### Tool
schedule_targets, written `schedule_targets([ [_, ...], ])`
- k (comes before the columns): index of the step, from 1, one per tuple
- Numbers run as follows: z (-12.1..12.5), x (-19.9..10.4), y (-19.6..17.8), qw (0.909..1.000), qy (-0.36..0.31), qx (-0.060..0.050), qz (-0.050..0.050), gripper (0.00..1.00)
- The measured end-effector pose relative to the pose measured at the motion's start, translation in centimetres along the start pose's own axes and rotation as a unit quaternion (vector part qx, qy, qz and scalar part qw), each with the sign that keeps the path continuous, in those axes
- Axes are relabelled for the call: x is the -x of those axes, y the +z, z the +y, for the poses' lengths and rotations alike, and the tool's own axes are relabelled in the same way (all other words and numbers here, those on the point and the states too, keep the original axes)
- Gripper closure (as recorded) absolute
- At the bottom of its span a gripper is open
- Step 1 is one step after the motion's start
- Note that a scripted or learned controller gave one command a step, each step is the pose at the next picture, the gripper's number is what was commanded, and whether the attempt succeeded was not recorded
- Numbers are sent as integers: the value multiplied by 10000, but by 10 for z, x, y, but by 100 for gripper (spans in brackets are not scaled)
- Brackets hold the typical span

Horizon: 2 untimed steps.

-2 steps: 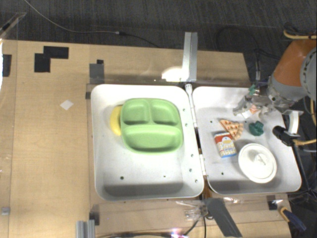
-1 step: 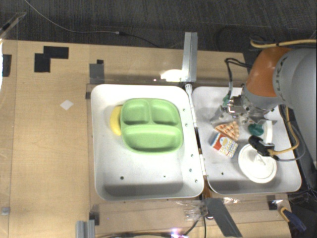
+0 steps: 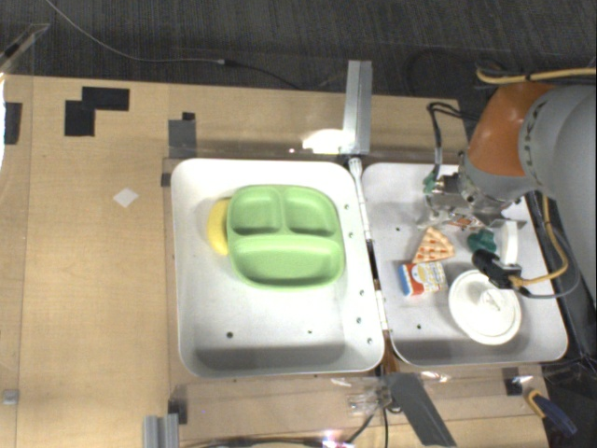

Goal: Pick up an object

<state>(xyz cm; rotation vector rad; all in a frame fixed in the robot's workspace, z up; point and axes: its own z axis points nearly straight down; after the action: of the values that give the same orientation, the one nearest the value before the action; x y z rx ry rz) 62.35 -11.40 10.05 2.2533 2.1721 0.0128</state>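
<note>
The claw (image 3: 454,215) hangs low over the right bin (image 3: 396,329), in its upper part, under the grey wrist with the orange band. I cannot tell from this view whether it is apart or together, because the wrist body covers it from above.

The nearest thing for picking is the waffle-patterned orange wedge (image 3: 433,246). It lies just below the claw and a little to the left of it, very near, maybe touching the tip. Its long axis runs roughly from the claw downward, the narrow point toward the claw and the broad edge away.

Further below the claw, past the wedge, lies a small red and blue packet (image 3: 422,277), and below and to the right a round white lid (image 3: 484,307). Far to the left of the claw, in the other bin, sits a green divided tray (image 3: 284,234).

I judge that a short descent, shifted slightly down-left, would bring the claw over the wedge.
</note>
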Motion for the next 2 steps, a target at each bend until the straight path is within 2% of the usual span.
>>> schedule_targets([
  [1,0,0,0,10000,0,-1,-1,0],
  [2,-10,-26,13,9991,412,-33,10,0],
])
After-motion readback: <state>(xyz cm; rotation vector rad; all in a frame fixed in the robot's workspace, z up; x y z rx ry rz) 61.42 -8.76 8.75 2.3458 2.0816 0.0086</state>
